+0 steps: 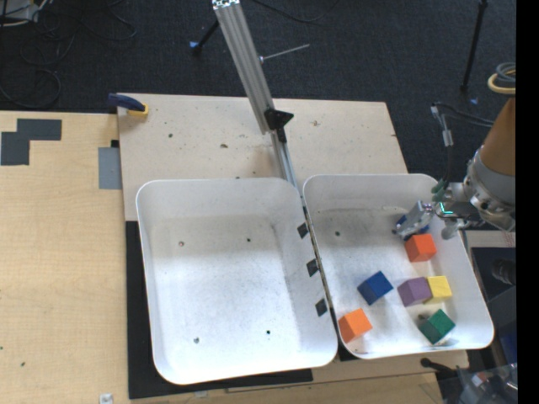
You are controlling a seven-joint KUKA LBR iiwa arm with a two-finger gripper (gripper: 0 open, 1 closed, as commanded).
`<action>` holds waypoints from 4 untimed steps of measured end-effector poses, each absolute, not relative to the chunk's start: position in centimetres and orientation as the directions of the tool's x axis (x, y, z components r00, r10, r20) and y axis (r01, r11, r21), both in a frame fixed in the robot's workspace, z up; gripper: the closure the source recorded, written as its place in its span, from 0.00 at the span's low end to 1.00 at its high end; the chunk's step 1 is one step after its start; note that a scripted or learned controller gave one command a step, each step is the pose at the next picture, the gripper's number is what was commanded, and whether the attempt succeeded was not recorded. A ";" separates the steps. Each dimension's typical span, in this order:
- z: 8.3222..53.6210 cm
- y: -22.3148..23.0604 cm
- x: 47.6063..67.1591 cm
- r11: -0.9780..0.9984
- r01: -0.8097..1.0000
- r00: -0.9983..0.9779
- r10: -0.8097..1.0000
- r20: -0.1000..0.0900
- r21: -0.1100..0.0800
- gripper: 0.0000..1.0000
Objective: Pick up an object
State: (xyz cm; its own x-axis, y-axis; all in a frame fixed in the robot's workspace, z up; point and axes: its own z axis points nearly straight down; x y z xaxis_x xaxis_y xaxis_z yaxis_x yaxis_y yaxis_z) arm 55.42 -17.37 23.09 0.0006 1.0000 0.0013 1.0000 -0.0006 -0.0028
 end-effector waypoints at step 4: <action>10.2 -16.6 54.4 -0.006 1.000 0.006 1.000 0.003 -0.002 1.00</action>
State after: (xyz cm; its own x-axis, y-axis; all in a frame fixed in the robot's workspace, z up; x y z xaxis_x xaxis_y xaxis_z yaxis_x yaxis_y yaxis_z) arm 54.38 -16.59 10.20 0.0061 1.0000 0.0031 1.0000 -0.0061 -0.0024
